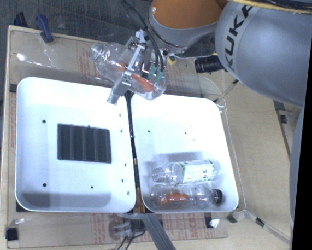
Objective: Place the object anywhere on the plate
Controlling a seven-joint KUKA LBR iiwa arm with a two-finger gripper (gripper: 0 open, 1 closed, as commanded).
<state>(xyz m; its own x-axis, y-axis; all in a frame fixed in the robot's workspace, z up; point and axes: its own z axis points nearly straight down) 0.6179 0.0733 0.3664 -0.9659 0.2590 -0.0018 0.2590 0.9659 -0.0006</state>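
Observation:
A clear plastic bottle [113, 62] with an orange label and a greenish end hangs tilted above the back rims of the two bins. My gripper [124, 84] is shut on it, with the bottle's body crossing between the fingers. One grey finger [116, 94] points down toward the back right corner of the left bin. The plate [84, 143], a dark ridged rectangle, lies flat in the middle of the left bin, well forward and left of the gripper.
The left bin [37, 105] holds the plate. In the right bin [200, 120] two clear bottles lie at the front: one with a white-green label [190, 171], one with an orange label and black cap [187, 196]. The arm's body looms over the back right.

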